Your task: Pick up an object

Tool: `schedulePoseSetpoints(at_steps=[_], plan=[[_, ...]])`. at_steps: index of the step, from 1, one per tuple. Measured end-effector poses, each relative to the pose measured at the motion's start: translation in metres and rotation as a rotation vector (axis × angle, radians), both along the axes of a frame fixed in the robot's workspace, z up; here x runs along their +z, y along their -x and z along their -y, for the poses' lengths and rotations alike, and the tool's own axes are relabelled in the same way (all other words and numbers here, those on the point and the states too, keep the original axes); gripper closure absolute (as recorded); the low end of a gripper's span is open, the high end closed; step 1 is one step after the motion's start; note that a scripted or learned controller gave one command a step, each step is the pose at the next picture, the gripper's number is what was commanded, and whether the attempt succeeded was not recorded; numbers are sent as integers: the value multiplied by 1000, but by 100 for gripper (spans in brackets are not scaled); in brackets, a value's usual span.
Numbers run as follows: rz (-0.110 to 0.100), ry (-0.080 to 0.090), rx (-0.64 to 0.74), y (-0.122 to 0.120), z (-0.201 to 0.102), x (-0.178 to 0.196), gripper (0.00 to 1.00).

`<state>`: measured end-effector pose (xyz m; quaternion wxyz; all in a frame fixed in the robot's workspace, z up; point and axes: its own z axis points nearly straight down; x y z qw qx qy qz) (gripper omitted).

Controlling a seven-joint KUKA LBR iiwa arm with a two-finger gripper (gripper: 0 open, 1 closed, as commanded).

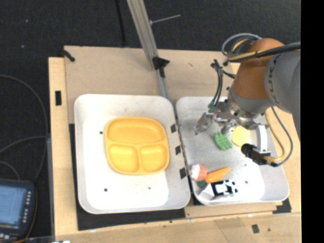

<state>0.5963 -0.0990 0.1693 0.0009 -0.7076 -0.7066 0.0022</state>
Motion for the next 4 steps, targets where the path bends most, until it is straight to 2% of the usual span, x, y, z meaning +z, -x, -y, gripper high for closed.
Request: schedulePoseSetpoints(at_steps=[1,2,3,4], plan=[[1,0,0,4,2,-43,0],[8,-1,-6,2,3,-29,100],[10,-1,-1,-1,5,15,100],[12,0,-3,5,12,74,100]])
